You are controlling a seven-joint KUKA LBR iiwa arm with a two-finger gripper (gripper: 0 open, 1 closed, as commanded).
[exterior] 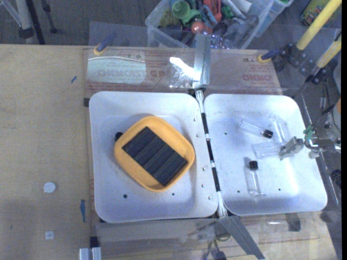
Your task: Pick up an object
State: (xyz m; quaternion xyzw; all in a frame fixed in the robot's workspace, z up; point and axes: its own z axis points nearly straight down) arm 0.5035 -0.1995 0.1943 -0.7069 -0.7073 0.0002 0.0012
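left bin (103,199): we see one yellow tray-like obj (154,152) w/ dark ribbed panel on top, sitting a bit left of bin centre, rotated so its corners point toward the bin edges. small dark bit pokes out at its upper-left side, can't ID it.
right bin (303,194): holds clear items, hard to read against white.
vial 1 (256,128): clear, black cap, lying flat in upper middle of right bin, cap end toward bin's right edge.
vial 2 (252,177): clear, black cap, lying near bin centre toward the near edge, cap end pointing to far edge.
other clear pieces (279,131): at least one more see-through obj near right bin's upper right, just beside vial 1; outline too faint, we can't tell what it is.
gripper (291,147): at right bin's right edge, metallic tip reaching in over the bin, close to the clear pieces. we can't tell if claw is open or closed, too small/blurry. we see nothing clearly held in it.
arm: mostly out of frame at right, only wrist hardware visible past the bin's right edge.
bench (38,118): tan wood; small white disc (49,187) near its left edge, well apart from the bins.
behind bins: clear tote (162,20) w/ mixed coloured toys past the far edge.
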